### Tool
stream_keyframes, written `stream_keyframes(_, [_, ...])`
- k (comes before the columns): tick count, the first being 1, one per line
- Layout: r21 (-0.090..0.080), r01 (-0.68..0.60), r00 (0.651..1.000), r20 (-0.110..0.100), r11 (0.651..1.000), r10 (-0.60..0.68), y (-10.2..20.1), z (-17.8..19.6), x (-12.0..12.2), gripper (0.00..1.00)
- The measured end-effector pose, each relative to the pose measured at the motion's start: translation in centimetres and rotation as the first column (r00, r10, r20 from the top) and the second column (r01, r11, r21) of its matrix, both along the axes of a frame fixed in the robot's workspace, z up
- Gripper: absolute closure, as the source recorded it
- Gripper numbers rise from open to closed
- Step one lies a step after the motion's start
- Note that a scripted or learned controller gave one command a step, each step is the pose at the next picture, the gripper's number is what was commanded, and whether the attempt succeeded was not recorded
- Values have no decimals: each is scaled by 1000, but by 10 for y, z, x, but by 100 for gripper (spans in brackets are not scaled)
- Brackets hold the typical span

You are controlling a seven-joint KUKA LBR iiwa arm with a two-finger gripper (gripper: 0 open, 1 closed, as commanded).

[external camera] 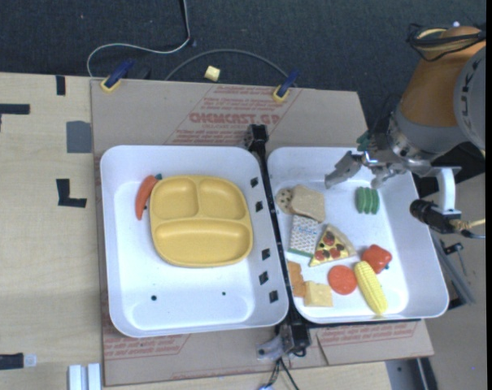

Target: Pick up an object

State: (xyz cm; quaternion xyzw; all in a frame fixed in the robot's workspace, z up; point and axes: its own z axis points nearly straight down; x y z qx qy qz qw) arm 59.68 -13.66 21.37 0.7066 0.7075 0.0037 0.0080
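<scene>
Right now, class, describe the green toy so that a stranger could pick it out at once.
Find the right-hand white bin, the one crowded with toy food. Near its upper right, just below the gripper, lies the small green vegetable. It is the only green piece, lying apart from the cluster of food.

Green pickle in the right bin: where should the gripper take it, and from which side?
Probably across the middle of the green pickle, coming straight down. It lies flat, long axis running toward and away from the camera, so the gripper would close across its narrow width. It sits apart from the bread, leaving room both sides.
</scene>
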Motion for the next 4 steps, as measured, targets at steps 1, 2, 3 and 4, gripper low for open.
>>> stream_keyframes(1, [6,-2,1000,-20,1000,2,38,-81,17,0])
stream_keyframes(2, [3,-1,1000,-16,1000,1,38,-130,39,0])
stream_keyframes(3, [6,-2,1000,-15,1000,2,36,-129,68,0])
stream_keyframes(4, [5,-1,1000,-17,1000,1,35,-129,71,0])
